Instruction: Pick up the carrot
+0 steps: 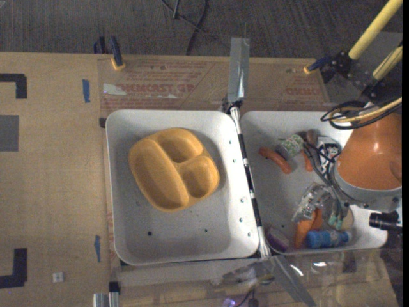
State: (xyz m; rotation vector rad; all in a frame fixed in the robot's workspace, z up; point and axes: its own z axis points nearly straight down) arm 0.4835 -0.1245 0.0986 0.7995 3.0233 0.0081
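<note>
1. We count two white bins side by side: the left bin [128, 235] and the right bin [262, 139], meeting along a central seam.
2. We see one arm [374, 155], its orange band bulking over the right bin at about 3 o'clock of the view; it hides the bin's far right side and is itself cut off by the picture edge.
3. We count one yellow divided tray [174, 168] with three compartments, sitting in the left bin toward 11 o'clock of that bin's middle.
4. The gripper [317, 200] hangs below the arm among the clutter; it looks pale and glassy, and we cannot tell whether it is spread or closed.
5. The carrot [305, 230] lies in the right bin near its front edge, just beneath the gripper. Its long axis runs roughly from 1 o'clock to 7 o'clock; its upper end is partly hidden by the gripper, so we cannot tell which end is the tip.
6. One blue item [327, 238] lies just beside the carrot at 3 o'clock, touching or nearly so.
7. One orange-red sausage-like piece [276, 160] lies well apart at 11 o'clock of the carrot.
8. Small items near the arm are too blurred to name.
</note>
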